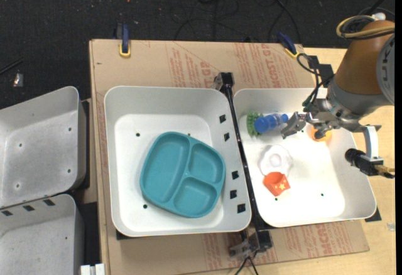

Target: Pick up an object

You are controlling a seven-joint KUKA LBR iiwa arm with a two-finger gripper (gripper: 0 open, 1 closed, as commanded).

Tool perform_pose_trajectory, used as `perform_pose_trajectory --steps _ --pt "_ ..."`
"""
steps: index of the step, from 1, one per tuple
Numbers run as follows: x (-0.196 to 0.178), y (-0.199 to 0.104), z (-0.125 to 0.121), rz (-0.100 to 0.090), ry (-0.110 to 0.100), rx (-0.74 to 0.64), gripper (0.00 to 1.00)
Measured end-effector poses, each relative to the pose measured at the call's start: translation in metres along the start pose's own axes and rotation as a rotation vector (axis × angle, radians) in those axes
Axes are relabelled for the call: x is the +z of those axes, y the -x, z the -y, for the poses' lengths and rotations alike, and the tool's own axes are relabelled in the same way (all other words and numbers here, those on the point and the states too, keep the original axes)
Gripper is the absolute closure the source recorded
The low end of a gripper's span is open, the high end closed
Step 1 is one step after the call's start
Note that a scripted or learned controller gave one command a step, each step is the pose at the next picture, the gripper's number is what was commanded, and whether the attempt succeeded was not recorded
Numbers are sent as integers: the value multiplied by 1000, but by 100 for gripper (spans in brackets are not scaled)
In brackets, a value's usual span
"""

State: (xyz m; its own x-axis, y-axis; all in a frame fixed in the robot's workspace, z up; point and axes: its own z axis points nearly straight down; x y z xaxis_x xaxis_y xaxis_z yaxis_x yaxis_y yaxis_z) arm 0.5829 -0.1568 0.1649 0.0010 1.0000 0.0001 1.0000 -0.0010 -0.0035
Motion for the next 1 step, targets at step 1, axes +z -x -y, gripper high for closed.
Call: perform_pose_trajectory --steps 1 --pt "63 2 -3 -1 -2 0 0"
